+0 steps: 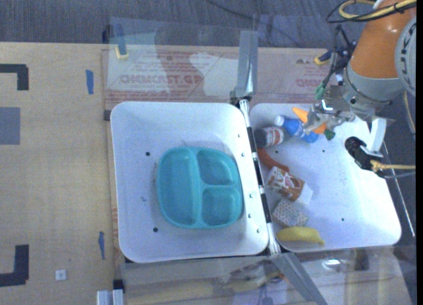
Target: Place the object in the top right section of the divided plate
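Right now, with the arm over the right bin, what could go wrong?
1. The gripper hovers above a tight cluster: bottle, blue item and orange item touch, so it may grab two or knock one aside.
2. The plate sits in the other bin, so the carry must cross the divider.

Single fixed camera above bench [53, 165]; looks down at slant; both bins [132, 125] framed.

Arm [386, 39] enters at 2 o'clock of frame, orange band above grey wrist. Wrist angled down toward 8 o'clock. Pincer [322, 115] low at 2 o'clock of frame centre. Yellow cables loop over arm top, another trails at 3 o'clock.
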Motion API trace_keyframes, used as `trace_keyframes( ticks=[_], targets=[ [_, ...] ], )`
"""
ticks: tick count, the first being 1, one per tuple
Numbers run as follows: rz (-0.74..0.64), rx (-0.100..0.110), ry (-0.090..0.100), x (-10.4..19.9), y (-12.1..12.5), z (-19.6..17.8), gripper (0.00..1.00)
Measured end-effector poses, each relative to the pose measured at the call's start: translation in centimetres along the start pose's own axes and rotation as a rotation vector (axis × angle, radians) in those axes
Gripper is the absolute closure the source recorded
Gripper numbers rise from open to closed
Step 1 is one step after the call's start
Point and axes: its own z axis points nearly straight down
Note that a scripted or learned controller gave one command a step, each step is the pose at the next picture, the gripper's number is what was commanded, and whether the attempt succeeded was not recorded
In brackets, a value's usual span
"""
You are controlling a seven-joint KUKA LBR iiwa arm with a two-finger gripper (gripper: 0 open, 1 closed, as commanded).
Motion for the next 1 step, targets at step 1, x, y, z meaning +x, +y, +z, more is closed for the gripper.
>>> trace_keyframes(
  ticks=[1],
  targets=[
    [0.108,-0.002,0.001,0.75,-7.58,6.47,1.00]
  ],
)
